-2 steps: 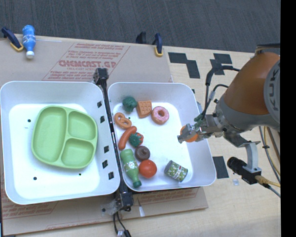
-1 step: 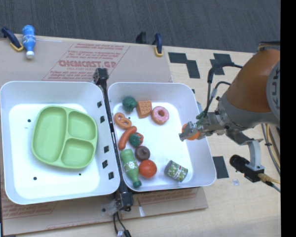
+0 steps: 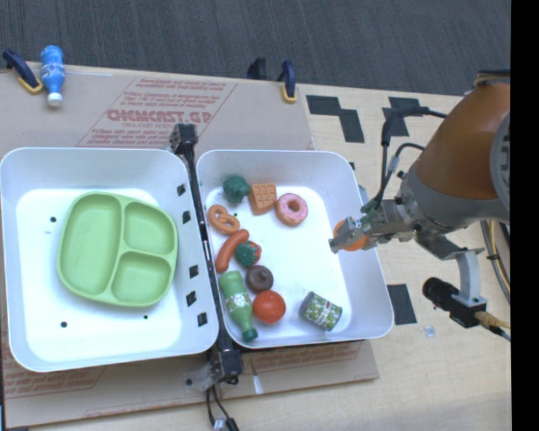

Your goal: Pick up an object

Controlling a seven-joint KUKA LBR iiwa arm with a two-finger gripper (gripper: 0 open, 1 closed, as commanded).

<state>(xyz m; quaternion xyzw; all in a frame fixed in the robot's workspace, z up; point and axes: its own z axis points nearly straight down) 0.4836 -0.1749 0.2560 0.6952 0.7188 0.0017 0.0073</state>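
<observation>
The right bin (image 3: 364, 285) holds several toy foods: a green broccoli (image 3: 236, 188), a waffle square (image 3: 263, 197), a pink donut (image 3: 292, 208), a pretzel (image 3: 222, 217), a sausage (image 3: 230, 250), a strawberry (image 3: 249, 253), a chocolate donut (image 3: 260, 277), a green bottle (image 3: 236, 302), a red tomato (image 3: 269, 307) and a green can (image 3: 321, 311). My gripper (image 3: 348, 237) hangs over the bin's right side, right of the donut and above the can. A small orange-red bit shows at its tip; I cannot tell whether it is a held object.
The left bin (image 3: 18, 330) carries a green divided plate (image 3: 119, 249). A blue bottle (image 3: 52, 73) lies on the cardboard at the back left, near blue clamps (image 3: 287, 79). The arm's orange band (image 3: 472, 142) looms at the right.
</observation>
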